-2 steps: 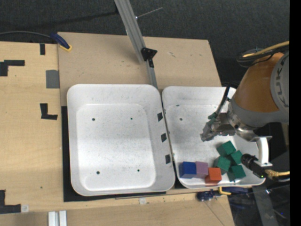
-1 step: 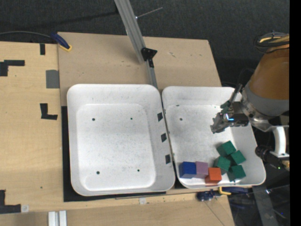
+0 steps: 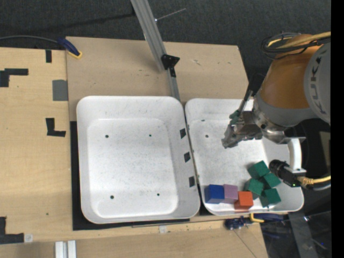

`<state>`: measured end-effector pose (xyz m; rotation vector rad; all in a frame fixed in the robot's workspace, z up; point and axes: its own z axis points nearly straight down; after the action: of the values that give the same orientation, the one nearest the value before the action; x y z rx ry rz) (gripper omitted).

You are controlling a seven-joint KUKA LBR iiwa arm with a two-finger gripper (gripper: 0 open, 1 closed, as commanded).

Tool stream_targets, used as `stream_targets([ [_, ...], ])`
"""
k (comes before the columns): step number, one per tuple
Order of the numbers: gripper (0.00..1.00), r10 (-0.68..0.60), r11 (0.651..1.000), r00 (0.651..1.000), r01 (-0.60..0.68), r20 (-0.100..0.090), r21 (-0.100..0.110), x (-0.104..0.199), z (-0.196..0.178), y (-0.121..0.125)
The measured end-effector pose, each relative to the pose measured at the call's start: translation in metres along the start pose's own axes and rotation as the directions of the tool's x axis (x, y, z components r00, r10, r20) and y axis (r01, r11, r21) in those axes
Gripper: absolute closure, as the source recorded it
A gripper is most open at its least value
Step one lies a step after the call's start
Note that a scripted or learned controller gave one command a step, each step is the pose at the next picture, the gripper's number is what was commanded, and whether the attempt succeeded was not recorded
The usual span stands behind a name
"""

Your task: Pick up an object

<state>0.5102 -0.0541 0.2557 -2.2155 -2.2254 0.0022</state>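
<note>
Gripper (image 3: 230, 140): being hung over the right bin's (image 3: 215, 112) upper half, right of frame centre; nothing is being held, finger spread cannot be told.
Objects: a blue block (image 3: 215, 193), lilac block (image 3: 230, 192), orange block (image 3: 245, 199) and green blocks (image 3: 263, 183) are being kept along that bin's lower edge, lower right.
Left bin (image 3: 88, 112): being shown mid-frame.
</note>
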Motion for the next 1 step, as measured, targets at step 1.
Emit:
stream_targets([
  [1, 1.0, -0.001, 1.0, 1.0, 0.001, -0.001, -0.001, 0.0411, -0.0014, 0.021],
])
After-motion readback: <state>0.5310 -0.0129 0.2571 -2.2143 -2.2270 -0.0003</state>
